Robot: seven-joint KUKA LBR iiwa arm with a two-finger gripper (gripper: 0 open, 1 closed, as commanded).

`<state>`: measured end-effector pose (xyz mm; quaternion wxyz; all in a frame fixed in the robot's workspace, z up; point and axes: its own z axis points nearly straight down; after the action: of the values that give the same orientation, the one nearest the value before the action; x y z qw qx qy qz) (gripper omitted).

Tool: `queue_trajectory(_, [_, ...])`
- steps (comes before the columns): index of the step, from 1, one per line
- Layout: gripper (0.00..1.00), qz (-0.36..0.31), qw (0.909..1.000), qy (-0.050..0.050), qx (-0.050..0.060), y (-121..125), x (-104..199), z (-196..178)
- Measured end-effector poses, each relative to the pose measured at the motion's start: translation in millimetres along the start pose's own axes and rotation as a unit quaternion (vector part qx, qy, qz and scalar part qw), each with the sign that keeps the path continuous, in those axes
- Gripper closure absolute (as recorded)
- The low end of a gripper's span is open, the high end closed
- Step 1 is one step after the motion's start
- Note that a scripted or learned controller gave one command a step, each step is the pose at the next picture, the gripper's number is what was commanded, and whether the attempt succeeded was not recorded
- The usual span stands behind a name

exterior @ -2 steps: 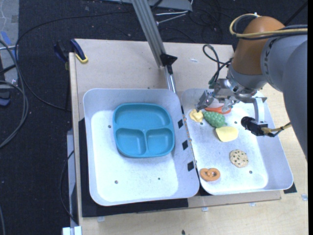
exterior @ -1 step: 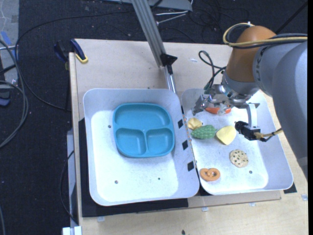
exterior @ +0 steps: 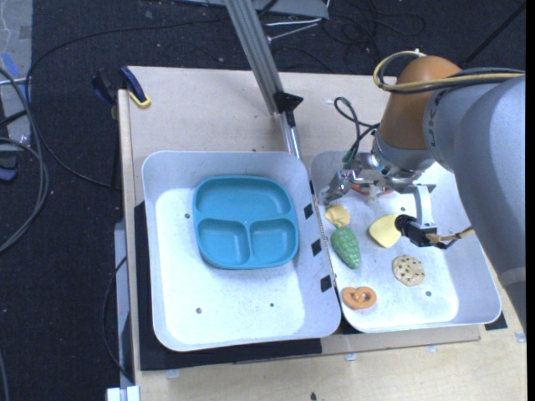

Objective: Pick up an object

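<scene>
Dark floor and loose cables ring a tan worktop (exterior: 209, 107) carrying two white bins. At centre frame the left bin (exterior: 167, 307) holds a blue divided tray (exterior: 247, 222). At right, the right bin (exterior: 468, 299) holds a pale chunk (exterior: 338, 215), green piece (exterior: 345, 247), yellow wedge (exterior: 384, 230), cookie (exterior: 408, 269) and pretzel (exterior: 359, 297). The jaws (exterior: 355, 182) hover above the chunk; whether apart cannot be told. Likely an approach: next, descend and close.
</scene>
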<state>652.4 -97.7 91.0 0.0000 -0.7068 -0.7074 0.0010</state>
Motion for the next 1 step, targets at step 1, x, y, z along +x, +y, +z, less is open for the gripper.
queue_trajectory(1, [1.00, 0.000, 1.0000, 0.000, -0.002, 0.9, 0.0, -11.9])
